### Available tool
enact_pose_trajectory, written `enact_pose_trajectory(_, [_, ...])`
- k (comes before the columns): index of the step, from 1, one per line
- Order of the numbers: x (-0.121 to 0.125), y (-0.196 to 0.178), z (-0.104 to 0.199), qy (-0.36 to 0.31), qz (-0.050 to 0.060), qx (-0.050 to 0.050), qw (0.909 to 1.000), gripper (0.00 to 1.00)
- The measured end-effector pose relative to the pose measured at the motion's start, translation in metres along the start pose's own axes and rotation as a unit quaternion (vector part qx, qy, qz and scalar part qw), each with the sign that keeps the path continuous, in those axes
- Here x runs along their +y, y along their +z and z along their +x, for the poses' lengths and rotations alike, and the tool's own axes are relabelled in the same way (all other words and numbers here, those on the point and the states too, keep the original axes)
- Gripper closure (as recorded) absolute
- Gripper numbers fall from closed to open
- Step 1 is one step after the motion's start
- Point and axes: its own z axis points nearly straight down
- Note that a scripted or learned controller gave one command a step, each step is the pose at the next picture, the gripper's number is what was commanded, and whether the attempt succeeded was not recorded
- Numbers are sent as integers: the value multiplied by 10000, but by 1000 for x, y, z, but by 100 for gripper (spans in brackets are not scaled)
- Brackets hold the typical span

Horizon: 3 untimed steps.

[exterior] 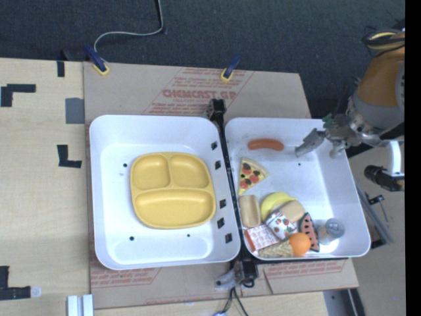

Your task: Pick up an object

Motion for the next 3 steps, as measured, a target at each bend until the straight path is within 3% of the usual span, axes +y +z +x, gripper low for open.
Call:
enact_pose_trajectory(1, [23,98,17,-1,-22,-11,10000,0])
enact_pose_trajectory(2, [66,99,74,-9,-15,0,10000,0])
enact_pose_trajectory(3, [66,89,73,-16,-19,-23,10000,100])
